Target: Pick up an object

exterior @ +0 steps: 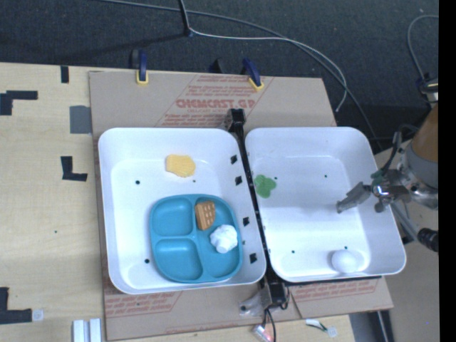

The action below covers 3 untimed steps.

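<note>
Small green leafy lump (265,185) lies at right white bin's (306,144) left wall, well apart from two-finger gripper (349,204). Gripper fingers spread, nothing between them, over bin's right half. Grey arm (420,173) enters from right, tilted low.

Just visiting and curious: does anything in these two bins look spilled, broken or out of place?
Nothing stands out. The blue divided tray lies flat in the left bin, holding a brown piece and a white lump; other items lie loose and intact.

A divided tray (171,256) lies in the left bin (117,162), beside the right bin (313,144).
</note>
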Motion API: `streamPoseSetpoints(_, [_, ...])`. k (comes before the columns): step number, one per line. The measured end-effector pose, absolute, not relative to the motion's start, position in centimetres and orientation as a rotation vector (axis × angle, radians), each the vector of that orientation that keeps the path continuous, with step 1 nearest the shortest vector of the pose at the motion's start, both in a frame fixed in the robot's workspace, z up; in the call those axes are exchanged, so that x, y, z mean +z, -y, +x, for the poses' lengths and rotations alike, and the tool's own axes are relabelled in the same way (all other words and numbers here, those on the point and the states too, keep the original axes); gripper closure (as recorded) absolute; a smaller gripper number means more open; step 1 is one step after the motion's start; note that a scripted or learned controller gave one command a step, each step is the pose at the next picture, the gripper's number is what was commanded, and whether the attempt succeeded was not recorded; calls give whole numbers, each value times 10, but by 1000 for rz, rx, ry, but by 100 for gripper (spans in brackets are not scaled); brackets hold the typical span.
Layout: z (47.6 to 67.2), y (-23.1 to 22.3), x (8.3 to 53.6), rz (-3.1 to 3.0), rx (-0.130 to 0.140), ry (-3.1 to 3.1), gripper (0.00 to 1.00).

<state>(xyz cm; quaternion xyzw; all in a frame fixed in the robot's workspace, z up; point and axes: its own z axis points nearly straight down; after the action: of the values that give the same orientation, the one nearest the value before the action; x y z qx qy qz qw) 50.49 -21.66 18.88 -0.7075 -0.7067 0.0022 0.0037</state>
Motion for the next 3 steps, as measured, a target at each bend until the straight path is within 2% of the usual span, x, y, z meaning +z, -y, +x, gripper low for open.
streamPoseSetpoints(1, [507,216,193,-2221,0,2222,0])
streamPoseSetpoints(2, [501,221,147,-2219,3,2219,0])
streamPoseSetpoints(3, [506,221,86,-2219,2,2221,0])
